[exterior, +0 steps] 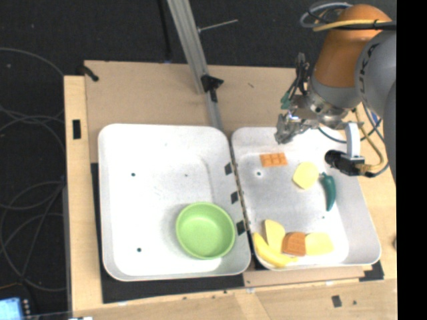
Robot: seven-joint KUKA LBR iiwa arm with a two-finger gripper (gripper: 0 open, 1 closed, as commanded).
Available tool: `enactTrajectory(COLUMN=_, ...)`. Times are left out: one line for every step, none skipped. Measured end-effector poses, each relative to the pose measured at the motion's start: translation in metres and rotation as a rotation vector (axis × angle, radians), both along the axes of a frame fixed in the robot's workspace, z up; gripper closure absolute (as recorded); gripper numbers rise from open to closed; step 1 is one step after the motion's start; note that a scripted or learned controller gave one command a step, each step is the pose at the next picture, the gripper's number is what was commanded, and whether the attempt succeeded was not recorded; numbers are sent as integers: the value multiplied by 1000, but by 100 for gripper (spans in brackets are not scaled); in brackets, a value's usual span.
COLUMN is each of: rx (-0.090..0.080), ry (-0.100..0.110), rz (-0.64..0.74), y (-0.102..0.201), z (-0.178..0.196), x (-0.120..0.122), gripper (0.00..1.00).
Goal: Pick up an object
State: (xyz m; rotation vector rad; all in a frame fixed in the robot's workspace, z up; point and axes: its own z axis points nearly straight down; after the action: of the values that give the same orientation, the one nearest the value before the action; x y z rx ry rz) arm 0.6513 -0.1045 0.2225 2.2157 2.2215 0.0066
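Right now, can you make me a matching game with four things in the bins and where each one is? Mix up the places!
Things:
1. green bowl
2. orange waffle piece
3. green pepper
4. banana

Places:
A. near corner of the right bin, beside the divider
B. far end of the right bin, just below the robot's hand
C. left bin, near its front right corner
D. right side of the right bin, next to a pale yellow piece

Pairs: 1-C, 2-B, 3-D, 4-A
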Motion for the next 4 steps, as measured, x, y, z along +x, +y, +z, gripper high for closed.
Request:
enactTrajectory(rx=0, ry=-2, rz=2, y=9, z=59, x=0, gripper=100)
enactTrajectory(rx=2, ry=5, rz=4, y=53, z=63, x=-23, gripper=100)
enactTrajectory(rx=0, ry=7, rz=3, y=97, z=45, x=-45, gripper=100)
enactTrajectory(rx=0, ry=5, rz=0, y=139, z=31, x=-74, gripper=100)
